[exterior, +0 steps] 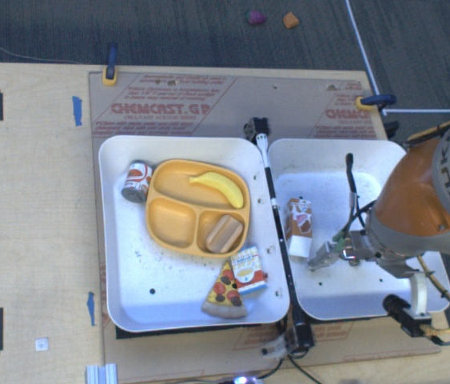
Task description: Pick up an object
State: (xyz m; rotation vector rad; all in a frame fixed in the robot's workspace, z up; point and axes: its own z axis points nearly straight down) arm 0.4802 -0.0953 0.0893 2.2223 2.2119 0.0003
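The counter (25, 238) carries a brown sheet on which two shallow white bins sit side by side. The left bin (121, 294) holds a yellow divided tray (173, 222). A banana (218, 186) lies in the tray's upper compartment and a bread roll (224, 234) lies in its lower right compartment. A crushed can (136, 181) rests against the tray's left edge. A pizza slice (225, 294) and a small juice carton (248, 269) lie together just below the tray. The right bin (320, 166) holds a small brown carton (298, 219), lying near that bin's left wall. The arm (424, 202) reaches over the right bin from the right. Its gripper (320, 258) hovers low, just below and to the right of the brown carton, apart from it. Whether the fingers are spread or pressed together cannot be told; nothing is seen between them.
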